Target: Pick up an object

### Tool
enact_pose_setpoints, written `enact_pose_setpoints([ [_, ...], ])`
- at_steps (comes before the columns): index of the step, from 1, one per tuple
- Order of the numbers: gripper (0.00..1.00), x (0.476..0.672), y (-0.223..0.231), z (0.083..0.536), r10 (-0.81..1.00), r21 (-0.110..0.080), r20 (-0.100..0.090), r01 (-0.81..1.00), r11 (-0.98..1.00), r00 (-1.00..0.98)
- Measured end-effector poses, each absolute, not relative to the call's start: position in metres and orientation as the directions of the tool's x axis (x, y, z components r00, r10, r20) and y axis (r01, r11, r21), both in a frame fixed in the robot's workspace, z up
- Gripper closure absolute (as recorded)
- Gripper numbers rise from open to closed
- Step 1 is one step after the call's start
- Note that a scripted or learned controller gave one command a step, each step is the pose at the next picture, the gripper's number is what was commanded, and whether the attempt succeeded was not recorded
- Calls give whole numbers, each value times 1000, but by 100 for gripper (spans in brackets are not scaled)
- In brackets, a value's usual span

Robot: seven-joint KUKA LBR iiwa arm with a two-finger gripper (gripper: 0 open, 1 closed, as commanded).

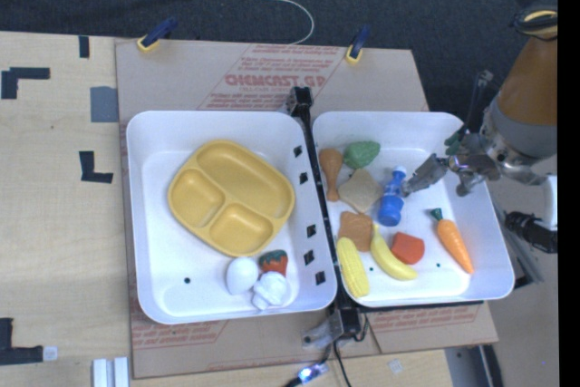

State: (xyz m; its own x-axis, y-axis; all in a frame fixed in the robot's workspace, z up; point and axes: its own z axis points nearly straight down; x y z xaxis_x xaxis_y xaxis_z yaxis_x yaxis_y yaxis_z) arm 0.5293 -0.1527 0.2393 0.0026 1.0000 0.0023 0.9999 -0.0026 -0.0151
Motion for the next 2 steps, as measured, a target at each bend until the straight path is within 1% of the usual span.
enact_pose_setpoints([
  [1,0,532,-153,246,1000,-2,0,1000,1,-1],
  [2,0,527,-150,182,1000,-8,1,1000,1,-1],
])
